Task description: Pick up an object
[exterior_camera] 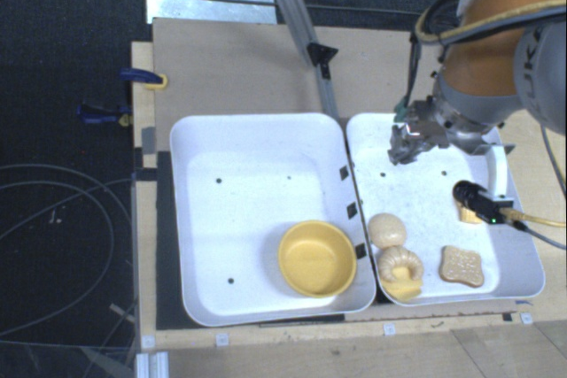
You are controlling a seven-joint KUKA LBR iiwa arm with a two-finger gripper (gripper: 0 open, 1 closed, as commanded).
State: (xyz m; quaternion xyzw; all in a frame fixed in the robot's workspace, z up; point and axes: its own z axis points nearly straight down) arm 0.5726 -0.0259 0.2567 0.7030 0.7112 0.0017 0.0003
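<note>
bench: brown board under 2 white bins | blue clamp: at bench's left edge | yellow-tipped clamp: just above it | grey pole: slanting over bench's back | cables: left of bench

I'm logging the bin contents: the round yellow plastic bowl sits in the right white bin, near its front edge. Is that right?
Not quite. The round yellow plastic bowl sits in the left white bin, not the right one, near its front edge as you said. The camera view shows it just left of the divide between the two bins.
</note>
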